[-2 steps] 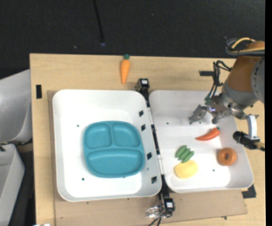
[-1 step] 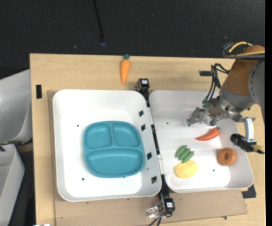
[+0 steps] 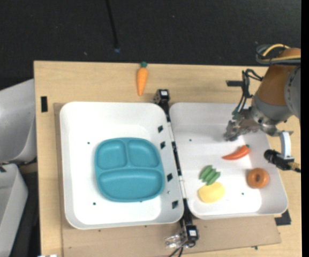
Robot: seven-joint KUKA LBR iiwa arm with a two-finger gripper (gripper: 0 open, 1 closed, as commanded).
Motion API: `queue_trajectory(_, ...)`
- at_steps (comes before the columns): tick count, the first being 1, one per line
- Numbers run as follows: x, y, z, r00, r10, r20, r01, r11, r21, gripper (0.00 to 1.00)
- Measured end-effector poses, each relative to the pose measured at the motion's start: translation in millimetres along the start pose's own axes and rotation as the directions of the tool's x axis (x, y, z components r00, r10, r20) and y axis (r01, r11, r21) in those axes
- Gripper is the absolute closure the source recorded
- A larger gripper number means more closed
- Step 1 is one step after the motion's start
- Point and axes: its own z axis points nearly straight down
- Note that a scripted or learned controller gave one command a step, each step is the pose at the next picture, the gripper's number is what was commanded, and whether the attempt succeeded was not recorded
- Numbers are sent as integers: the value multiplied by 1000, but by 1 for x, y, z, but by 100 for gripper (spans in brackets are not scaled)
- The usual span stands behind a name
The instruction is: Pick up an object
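While the gripper (image 3: pixel 233 133) hovers above the red chilli (image 3: pixel 236 153) (fingers' state unclear), no lettering is legible

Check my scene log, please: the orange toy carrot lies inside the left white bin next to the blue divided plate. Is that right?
Not quite. In the camera view the orange toy carrot lies on the wooden bench beyond the left white bin, not inside it. The blue divided plate sits in that bin.
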Motion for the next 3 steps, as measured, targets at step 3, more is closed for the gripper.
queue_trajectory(3,52,1,-104,1000,-10,-4,10,1000,4,100)
